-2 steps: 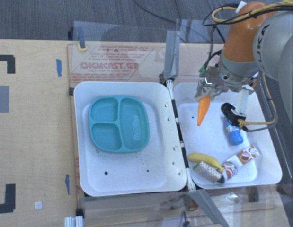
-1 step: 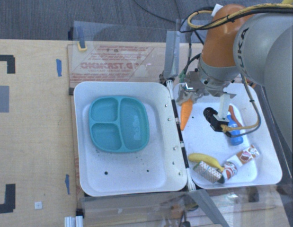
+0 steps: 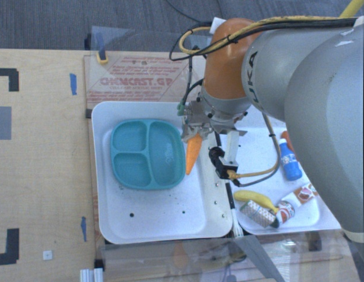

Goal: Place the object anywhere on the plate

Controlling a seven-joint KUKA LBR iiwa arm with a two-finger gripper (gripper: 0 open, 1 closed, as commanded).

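Carrot (image 3: 192, 153) in the left bin (image 3: 100, 157), just beside the right rim of the teal plate (image 3: 147, 154) — touching that rim or a hair off it, hard to say which. Lies with its long axis running nearly straight up and down the picture, thick end toward the top, thin tip toward the bottom and leaning slightly to the plate's side. Sits not yet on the plate; most of its length over the white bin floor between plate and bin wall.

Meets the gripper (image 3: 196, 133) at the thick end, directly beneath the wrist of the arm (image 3: 229, 69). Cannot tell whether clamped, loose or merely hidden there, with the wrist body covering the contact. Cannot tell either whether lifted or lying on the floor.

Turns, as a judgement, on one short relation — plate to the picture's left of carrot and gripper, near enough that a small sideways shift across the rim would put the carrot over the large right-hand compartment. Needs clearance over the raised rim, and a hold worth checking first.

Off to the right, well apart in the other bin (image 3: 314, 219): a banana (image 3: 255, 198) and a blue bottle (image 3: 290, 164).
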